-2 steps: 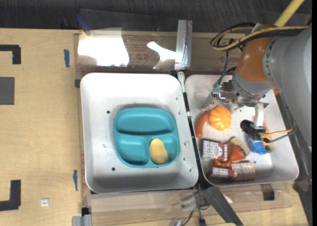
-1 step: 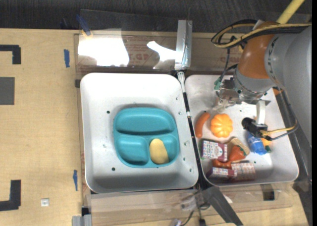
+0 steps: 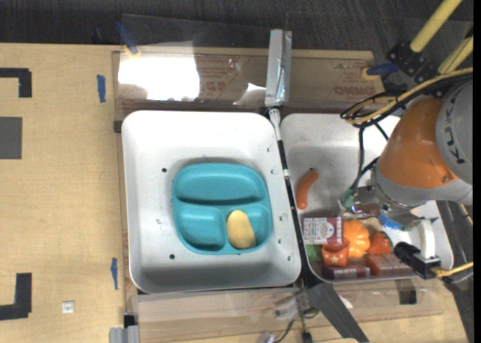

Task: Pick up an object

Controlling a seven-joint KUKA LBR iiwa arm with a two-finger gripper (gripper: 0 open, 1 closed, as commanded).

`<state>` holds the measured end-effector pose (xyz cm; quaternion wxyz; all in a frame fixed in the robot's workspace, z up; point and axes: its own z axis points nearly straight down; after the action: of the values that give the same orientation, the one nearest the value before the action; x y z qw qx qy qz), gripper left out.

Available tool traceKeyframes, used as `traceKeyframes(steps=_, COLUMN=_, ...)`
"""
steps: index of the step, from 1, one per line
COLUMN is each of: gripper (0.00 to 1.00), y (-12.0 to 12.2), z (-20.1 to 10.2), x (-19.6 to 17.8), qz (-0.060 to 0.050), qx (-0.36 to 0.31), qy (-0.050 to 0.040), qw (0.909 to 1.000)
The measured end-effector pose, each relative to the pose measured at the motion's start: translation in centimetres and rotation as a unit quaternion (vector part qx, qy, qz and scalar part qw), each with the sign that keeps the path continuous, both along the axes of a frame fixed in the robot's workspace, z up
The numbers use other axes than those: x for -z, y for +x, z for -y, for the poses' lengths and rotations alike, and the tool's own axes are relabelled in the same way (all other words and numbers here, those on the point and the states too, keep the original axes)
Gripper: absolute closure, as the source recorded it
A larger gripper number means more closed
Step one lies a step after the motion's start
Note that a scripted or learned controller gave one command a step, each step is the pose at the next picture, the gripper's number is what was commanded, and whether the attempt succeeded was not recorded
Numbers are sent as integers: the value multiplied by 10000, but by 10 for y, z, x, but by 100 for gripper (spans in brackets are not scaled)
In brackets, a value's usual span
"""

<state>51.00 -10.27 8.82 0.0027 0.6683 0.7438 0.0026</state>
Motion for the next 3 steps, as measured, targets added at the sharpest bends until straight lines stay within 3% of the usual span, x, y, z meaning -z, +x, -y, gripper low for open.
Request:
traceKeyframes(steps=1, gripper=100, y=69, z=32, x=-104, qz=-4, qx=572, qy=-5, qw=9984)
traceKeyframes(steps=2, gripper=0, y=67, z=32, x=-100, qz=-47, qx=572, qy=1, qw=9983)
traceKeyframes(steps=3, gripper=0, y=127, z=15, x=-152, qz=-29, qx=1441, qy=0, qw=9896)
